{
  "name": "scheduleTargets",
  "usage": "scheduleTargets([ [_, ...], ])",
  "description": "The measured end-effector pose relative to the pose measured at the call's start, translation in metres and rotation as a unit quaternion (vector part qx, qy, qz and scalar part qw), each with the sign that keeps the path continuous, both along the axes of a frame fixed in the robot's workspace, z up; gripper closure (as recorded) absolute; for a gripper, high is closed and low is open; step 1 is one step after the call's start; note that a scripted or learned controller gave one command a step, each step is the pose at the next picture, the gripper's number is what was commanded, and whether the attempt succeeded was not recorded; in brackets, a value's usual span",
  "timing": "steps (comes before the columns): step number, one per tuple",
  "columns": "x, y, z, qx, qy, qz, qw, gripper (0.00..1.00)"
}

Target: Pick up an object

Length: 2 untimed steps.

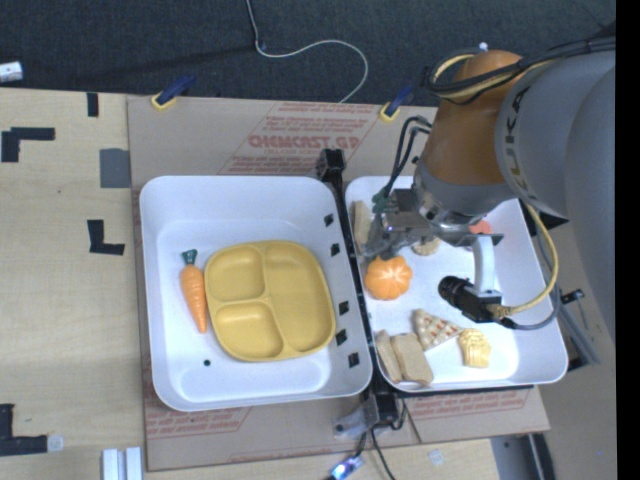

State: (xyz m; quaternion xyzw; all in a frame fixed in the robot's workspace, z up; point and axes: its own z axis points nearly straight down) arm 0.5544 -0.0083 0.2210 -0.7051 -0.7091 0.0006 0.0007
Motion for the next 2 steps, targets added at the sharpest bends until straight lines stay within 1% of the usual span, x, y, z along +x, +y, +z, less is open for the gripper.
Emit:
scheduleTargets([
  [1,0.010,0.044,-0.002,0.0002,0.000,0.000,1.0000,1.00],
  [2,0.026,0.097,-0.008,0.0004,0.000,0.001,1.0000,1.00],
])
